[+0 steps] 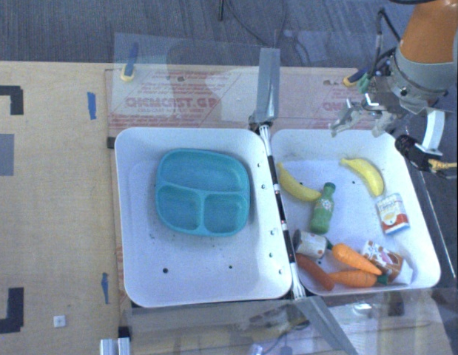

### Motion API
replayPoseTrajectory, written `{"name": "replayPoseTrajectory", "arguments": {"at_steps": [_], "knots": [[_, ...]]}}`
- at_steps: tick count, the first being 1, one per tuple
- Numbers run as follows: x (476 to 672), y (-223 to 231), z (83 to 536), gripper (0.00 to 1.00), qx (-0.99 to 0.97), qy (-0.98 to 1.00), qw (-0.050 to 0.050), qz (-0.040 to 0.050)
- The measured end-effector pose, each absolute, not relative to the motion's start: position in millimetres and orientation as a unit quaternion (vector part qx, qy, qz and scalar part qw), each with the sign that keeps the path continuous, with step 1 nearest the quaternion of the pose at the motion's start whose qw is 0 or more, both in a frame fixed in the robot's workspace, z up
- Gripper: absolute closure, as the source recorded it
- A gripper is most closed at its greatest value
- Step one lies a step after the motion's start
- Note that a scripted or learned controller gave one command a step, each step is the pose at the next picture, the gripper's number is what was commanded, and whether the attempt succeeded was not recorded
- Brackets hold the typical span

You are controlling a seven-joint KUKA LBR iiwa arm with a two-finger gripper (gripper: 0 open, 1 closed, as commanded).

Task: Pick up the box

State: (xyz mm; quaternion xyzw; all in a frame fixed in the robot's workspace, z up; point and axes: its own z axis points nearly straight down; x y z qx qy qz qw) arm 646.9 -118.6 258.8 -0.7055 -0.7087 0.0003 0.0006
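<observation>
Step in hand: I am reading this as the approach — nothing is being lifted yet, and the box is lying untouched in its bin.

Pincer (362,117): it is hanging over the top rim of the right bin (425,272), well apart from everything inside it. I am seeing its two fingers spread apart with open air between them; it is holding nothing.

Box (392,214): I am taking the small white carton with the red and yellow print as the target. It is lying flat near the right wall of the right bin, just below the lower tip of the right banana (365,174).

Neighbours: a second banana (297,186) and a green bottle (322,208) are sitting nearer the divider; two carrots (345,266) and a crumpled snack packet (382,258) are crowding the near edge. None is touching the box.

Left bin (132,198): it is carrying a teal divided plate (203,192), which plays no part here.

Next move, as I am judging it: I am needing to bring the pincer across toward the right wall and down over the box, turning the wrist so the fingers straddle its narrow sides — while keeping clear of the banana tip and the bin wall beside it.
</observation>
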Motion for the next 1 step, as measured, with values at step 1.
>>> {"name": "replayPoseTrajectory", "arguments": {"at_steps": [1], "knots": [[602.2, -161.8, 187.3, 0.0, -0.646, -0.763, 0.0, 0.0001]]}}
